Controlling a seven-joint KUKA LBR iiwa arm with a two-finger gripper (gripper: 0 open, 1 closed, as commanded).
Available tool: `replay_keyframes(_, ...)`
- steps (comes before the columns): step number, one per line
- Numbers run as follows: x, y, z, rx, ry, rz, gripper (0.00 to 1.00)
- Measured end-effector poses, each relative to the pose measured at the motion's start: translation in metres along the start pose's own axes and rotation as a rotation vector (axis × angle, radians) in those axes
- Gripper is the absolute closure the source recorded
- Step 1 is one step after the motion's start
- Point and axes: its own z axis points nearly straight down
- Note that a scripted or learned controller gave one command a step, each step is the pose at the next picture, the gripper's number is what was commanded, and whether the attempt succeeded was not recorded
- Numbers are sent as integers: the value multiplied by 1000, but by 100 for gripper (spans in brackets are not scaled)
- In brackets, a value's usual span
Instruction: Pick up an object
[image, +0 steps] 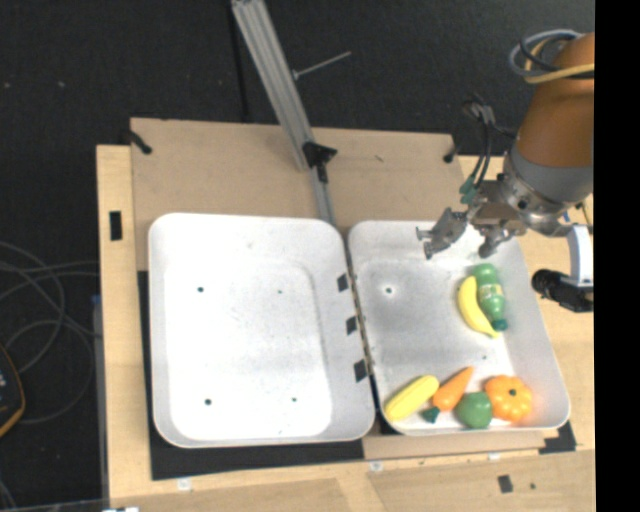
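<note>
1. Camera view looks down at a slant on the bench (120, 300) with two white bins side by side; the left bin (250, 320) has only specks on its floor, and the right bin (400, 330) holds all the toy food.
2. The arm (555, 130) reaches in from the right, and its gripper (468, 235) hangs over the far right part of the right bin.
3. The fingers (440, 238) look spread, with bare bin floor between them; nothing is pinched.
4. Nearest to the gripper lie a banana (472, 306) and, touching its right side, a green bottle (490, 295), both just in front of the gripper.
5. Along the near wall of the right bin sit a corn cob (411, 397), a carrot (453, 388), a green pepper (475, 410) and an orange pumpkin (510, 398), packed close together and well apart from the gripper.
6. Judged step: the approach. No object is chosen by contact yet, and the grasp is not begun.
7. The next move likely calls for shifting toward the near side to stand over the banana or the bottle, then going down with the fingers straddling one of them.
8. Since those two touch, a finger could land between them or push one aside; centring on the banana's free left edge seems safer.
</note>
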Motion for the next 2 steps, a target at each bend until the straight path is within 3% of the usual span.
replay_keyframes(1, -39, 32, 97, 9, -1, 3, 0)
replay_keyframes(2, -14, 6, 172, 7, 0, 0, 0)
